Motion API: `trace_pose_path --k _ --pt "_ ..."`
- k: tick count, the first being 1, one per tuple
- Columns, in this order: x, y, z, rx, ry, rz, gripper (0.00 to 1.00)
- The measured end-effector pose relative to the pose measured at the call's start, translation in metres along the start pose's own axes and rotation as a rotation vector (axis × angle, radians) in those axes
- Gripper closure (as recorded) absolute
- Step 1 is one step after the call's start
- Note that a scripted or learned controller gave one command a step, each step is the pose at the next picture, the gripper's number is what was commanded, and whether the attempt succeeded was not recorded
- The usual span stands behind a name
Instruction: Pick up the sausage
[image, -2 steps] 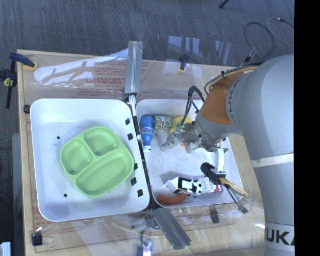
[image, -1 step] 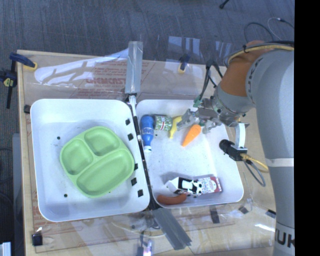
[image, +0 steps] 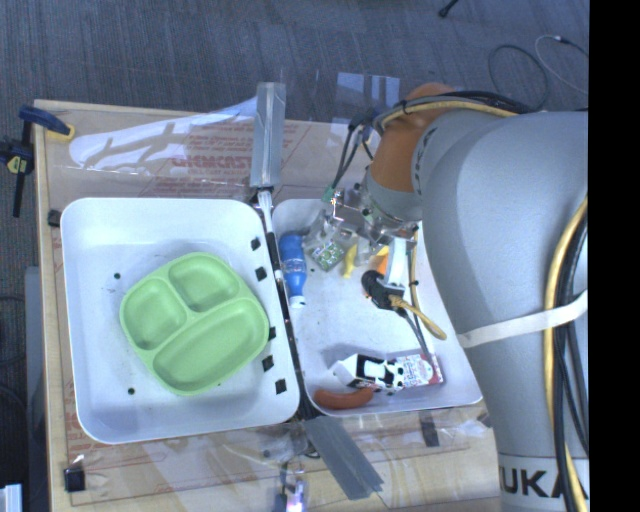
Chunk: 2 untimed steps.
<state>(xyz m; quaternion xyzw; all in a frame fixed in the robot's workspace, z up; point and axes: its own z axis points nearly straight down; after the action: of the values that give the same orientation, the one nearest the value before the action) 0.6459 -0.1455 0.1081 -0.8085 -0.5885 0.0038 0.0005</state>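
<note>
The jaws' state cannot be told; the gripper (image: 345, 232) hangs over the right white bin's (image: 455, 398) far end, beside a blue bottle (image: 293, 262). The reddish-brown sausage (image: 345, 398) lies at the near rim, touching a cow-patterned carton (image: 388, 372). A green divided plate (image: 195, 322) sits in the left bin (image: 85, 300).

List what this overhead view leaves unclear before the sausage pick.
- Gripper: finger state unreadable, cluttered by cables and wrist hardware.
- Sausage: upper edge covered by the cow-print carton.
- Right bin: right side hidden under the arm.
- Small items beneath the gripper: too small to identify.
</note>
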Motion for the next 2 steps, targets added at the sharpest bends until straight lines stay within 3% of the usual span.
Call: trace_pose_path --k 1,2 --pt "-0.045 0.025 -0.009 0.003 0.006 0.024 0.00" --pt "-0.069 -0.029 0.021 0.006 0.005 0.057 0.00"
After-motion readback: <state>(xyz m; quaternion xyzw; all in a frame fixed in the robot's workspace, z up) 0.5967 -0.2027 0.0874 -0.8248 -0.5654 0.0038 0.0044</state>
